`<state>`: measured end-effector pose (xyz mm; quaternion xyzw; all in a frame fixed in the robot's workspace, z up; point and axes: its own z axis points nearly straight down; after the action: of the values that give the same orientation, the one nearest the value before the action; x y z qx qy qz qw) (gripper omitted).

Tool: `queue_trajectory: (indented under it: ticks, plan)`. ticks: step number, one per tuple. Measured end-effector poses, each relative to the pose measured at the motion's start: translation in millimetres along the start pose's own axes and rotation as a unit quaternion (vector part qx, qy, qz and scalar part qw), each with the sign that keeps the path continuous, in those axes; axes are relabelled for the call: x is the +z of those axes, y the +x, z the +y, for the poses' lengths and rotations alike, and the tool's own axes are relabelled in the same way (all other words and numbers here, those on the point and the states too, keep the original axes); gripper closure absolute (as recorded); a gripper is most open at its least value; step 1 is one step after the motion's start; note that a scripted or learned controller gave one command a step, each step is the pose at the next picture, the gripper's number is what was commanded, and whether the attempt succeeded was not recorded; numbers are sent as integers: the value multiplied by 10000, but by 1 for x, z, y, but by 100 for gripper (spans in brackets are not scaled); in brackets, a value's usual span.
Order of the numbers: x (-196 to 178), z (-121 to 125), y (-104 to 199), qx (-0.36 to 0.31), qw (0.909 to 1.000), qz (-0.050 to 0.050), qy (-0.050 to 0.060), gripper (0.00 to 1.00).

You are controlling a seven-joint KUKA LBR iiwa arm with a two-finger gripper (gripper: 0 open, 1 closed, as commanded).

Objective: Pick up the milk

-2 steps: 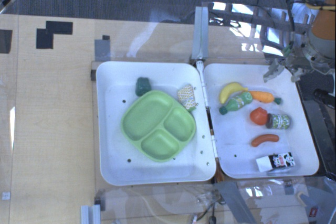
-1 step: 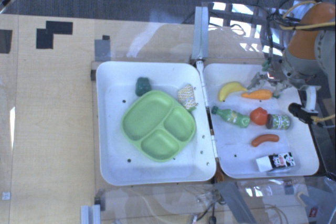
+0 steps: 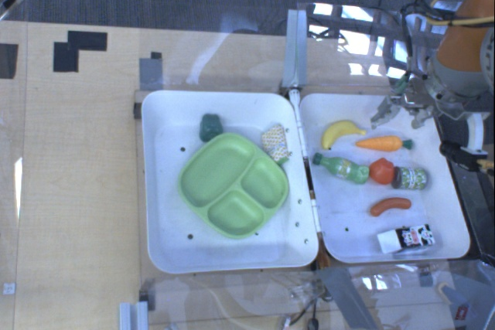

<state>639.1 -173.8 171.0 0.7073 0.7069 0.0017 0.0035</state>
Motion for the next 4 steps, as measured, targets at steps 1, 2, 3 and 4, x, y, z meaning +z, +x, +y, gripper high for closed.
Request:
queue_trajectory:
  ticks: [1, 2, 3, 4]
  plan:
    - [23, -115, 71, -755, 9971, 16, 17, 0]
    - [58, -150, 21, -2304, 9731, 4, -2, 0]
    - [79, -147, 16, -4004, 9163, -16, -44, 0]
    - [33, -114, 5, -3976, 9176, 3, -9, 0]
